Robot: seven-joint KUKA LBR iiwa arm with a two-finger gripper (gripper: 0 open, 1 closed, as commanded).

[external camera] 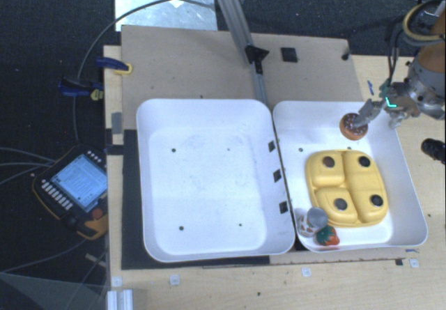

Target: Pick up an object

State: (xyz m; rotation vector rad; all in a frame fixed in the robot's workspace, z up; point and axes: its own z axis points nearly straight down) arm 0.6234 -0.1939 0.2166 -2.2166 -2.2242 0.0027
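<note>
Reaching in from the right, the grey arm's pincer (pixel 364 115) comes down onto a small round brown, doughnut-like object (pixel 353 127) near the back of the right-hand shallow white bin (pixel 411 183). Dark fingers (pixel 368 111) touch the top of the brown piece, but whether they are spread or closed around it cannot be told from this angle, and nothing shows the piece lifted off the bin floor.

Just in front of it lies a large yellow moulded plastic tray with four dark-centred hollows (pixel 346 187); a small cluster of grey, red and green toy pieces (pixel 319 226) sits in the bin's front-left corner. The left-hand white bin (pixel 150 162) stands alongside on the brown worktop (pixel 188 65).

A clean pick would seem to call for the fingers to straddle the round piece evenly and low on its sides, since an off-centre squeeze could roll or squirt it towards the bin wall close behind. A straight, slow lift would probably keep it clear of the yellow tray.
</note>
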